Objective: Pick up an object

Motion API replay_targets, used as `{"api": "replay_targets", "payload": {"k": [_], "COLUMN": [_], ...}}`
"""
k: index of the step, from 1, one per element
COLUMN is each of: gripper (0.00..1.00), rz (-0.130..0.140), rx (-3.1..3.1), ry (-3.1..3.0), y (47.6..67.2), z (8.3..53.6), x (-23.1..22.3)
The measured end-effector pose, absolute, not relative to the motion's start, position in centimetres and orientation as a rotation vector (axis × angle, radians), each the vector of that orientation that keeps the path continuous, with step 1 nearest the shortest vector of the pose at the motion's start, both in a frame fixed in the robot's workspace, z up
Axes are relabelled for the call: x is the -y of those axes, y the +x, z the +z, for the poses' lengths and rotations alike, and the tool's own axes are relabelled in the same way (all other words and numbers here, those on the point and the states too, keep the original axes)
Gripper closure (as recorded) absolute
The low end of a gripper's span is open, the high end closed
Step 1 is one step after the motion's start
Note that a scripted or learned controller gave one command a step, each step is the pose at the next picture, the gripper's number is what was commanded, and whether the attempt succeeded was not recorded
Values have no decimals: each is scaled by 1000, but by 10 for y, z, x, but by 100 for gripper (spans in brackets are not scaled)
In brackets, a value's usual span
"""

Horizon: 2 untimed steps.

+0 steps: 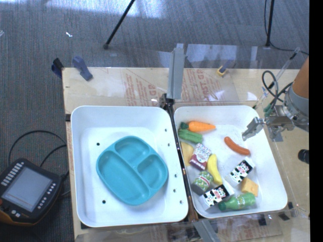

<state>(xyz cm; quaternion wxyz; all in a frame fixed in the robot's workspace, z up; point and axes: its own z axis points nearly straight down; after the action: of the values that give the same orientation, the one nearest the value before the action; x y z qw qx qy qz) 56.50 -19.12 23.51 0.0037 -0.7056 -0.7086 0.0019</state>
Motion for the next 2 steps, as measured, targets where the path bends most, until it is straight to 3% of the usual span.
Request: {"api": "replay_targets", "payload": {"k": [1,2], "gripper": [0,0], "rz": [5,3], "rx": [2085,2371], "ry": [-2341,-2053], "y": [582,595], "z": [86,125], "x": [173,191]}}
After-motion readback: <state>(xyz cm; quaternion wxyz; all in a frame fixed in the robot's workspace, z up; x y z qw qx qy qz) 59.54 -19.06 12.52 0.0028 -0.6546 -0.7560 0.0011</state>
